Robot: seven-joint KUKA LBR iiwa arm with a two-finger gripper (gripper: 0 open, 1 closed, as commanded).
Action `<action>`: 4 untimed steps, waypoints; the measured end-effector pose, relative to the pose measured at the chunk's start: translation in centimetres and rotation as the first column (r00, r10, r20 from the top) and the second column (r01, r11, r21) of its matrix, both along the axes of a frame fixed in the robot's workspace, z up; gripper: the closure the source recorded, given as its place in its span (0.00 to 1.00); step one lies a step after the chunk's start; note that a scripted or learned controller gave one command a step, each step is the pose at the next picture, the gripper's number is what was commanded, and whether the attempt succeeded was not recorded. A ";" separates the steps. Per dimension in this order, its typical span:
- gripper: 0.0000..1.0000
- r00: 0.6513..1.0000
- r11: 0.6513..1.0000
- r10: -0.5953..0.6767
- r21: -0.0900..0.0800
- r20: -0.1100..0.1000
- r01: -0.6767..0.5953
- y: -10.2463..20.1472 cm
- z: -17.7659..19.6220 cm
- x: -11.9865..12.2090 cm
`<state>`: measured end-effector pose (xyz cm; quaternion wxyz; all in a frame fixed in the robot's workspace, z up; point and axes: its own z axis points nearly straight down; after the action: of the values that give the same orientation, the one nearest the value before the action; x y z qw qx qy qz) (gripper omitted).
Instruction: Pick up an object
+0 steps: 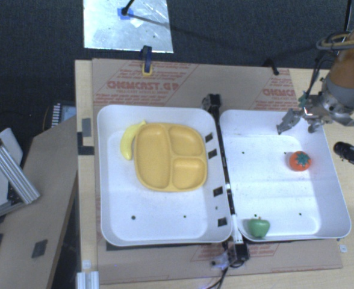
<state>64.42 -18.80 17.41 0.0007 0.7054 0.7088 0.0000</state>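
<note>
Jaws [298,120] are seen spread apart and empty above the far edge of the right bin [267,161], near its back wall. A small tomato [299,161] is seen just below them on the bin floor; a green apple [258,227] is wedged in the near-left corner. For a clean grasp, the jaws are best centred over the tomato — then lowered straight down.

Even bright light — slightly soft

Cardboard-topped bench [183,80], two white bins [114,221] [327,221] side by side
</note>
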 end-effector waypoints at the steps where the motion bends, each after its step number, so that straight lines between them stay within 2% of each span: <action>1: 0.00 1.000 1.000 0.002 0.001 -0.003 -0.002 0.9 -5.7 0.4; 2: 0.00 1.000 1.000 0.002 0.001 -0.001 -0.002 1.0 -9.0 0.4; 3: 1.00 1.000 1.000 0.004 -0.001 0.005 -0.004 1.0 -7.8 0.6; 4: 1.00 1.000 1.000 -0.004 -0.001 0.005 0.004 0.1 -2.1 0.2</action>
<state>64.59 -18.66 15.30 0.0029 0.7068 0.7074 0.0015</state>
